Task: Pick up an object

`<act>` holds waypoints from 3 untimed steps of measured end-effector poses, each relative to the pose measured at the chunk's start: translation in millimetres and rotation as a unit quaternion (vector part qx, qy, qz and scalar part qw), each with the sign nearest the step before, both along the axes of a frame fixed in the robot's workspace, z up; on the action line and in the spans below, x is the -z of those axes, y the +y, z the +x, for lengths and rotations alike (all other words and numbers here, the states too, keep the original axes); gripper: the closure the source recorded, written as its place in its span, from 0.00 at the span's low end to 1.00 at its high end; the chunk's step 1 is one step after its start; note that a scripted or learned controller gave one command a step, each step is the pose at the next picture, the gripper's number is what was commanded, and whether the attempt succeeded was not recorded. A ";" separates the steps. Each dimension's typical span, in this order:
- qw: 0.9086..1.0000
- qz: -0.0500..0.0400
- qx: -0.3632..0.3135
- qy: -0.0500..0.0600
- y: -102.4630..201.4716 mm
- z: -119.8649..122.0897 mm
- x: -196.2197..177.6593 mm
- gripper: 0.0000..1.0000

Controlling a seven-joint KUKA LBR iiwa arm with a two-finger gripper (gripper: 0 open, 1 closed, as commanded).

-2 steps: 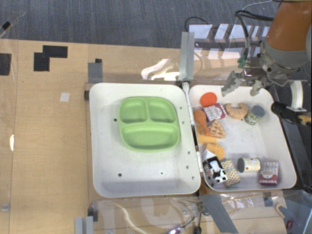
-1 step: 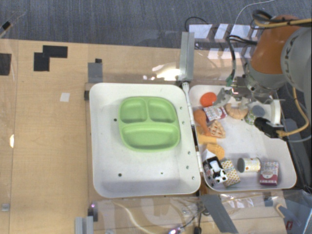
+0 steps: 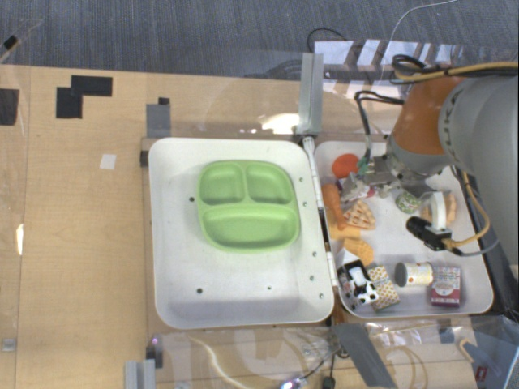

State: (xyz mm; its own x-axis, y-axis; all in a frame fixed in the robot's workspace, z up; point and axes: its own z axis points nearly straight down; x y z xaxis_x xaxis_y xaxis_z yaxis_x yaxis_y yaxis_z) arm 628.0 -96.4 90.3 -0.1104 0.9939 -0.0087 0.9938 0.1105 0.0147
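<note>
My gripper (image 3: 358, 185) is down in the right bin (image 3: 478, 298), near its back left corner. It hangs just above a tan waffle piece (image 3: 359, 216) and beside an orange carrot (image 3: 331, 202). A red round thing (image 3: 345, 164) lies just behind it. I see nothing clearly held between the fingers.
A green divided plate (image 3: 246, 205) lies in the left bin (image 3: 174, 290). Also in the right bin are an orange wedge (image 3: 355, 247), a black-and-white thing (image 3: 353, 283), a small can (image 3: 414, 275), a maroon box (image 3: 445, 287), a green thing (image 3: 408, 202) and a white-and-orange thing (image 3: 443, 208).
</note>
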 end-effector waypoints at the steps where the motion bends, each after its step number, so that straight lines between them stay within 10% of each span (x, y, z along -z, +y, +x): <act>1: 1.000 0.003 0.000 0.003 9.2 43.5 2.4 0.00; 2: 1.000 0.003 -0.003 0.001 10.6 45.3 -9.8 1.00; 3: 1.000 0.004 -0.019 0.004 67.9 14.4 -97.1 1.00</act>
